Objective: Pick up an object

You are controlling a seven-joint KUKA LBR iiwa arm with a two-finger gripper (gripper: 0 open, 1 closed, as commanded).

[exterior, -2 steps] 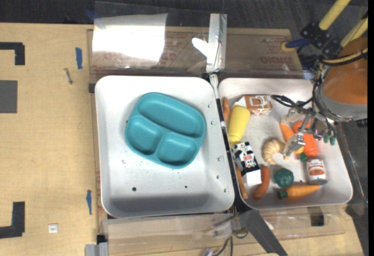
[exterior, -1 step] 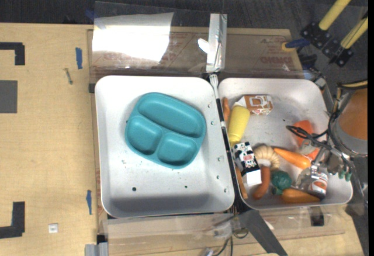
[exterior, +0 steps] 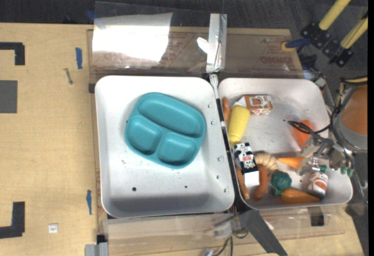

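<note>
Arm (exterior: 356, 114) cut off at right edge, pincer (exterior: 318, 161) blurred

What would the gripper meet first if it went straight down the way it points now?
Probably the small white and red bottle near the right bin's front right corner, just under the gripper; depth is unclear.

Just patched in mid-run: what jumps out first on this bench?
The teal tray, sitting alone in the left bin. Next, the clutter in the right bin: a yellow bottle by its left wall and carrots along the near edge. The claw is low over that bin's right side.
</note>
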